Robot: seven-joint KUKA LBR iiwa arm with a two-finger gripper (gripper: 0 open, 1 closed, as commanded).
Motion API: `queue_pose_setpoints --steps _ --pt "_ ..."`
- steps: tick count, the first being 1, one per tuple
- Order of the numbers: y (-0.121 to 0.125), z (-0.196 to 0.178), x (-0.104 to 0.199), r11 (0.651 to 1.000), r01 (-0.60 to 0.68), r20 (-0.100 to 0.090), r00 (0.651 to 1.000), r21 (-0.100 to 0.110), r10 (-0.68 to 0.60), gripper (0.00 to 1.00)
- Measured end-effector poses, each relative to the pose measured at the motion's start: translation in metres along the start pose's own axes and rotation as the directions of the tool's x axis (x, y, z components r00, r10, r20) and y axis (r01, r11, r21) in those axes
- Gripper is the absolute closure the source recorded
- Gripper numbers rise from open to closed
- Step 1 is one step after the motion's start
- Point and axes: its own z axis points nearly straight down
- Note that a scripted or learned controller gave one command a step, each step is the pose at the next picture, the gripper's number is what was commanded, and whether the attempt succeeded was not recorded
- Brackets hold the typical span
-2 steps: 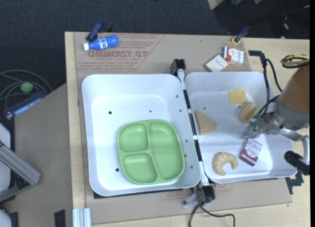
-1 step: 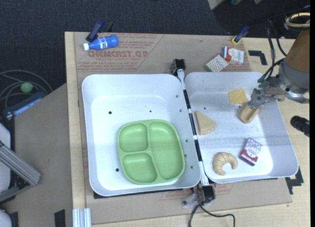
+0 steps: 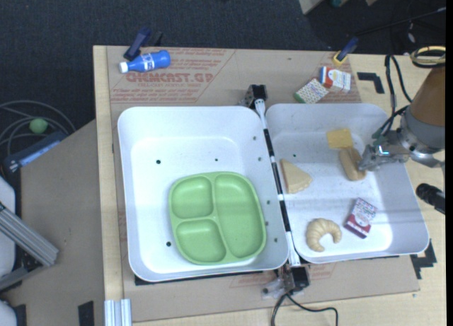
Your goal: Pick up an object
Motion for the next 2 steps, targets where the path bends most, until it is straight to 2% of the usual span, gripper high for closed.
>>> queue_pose_setpoints --steps 1,2 --pt "0.005 -0.086 0.054 1.0 0.002 0.0 1.0 -0.004 -0.002 1.0" --pt "0.012 0.0 0.001 1.0 0.0 0.0 1.0 0.002 0.0 1.0"
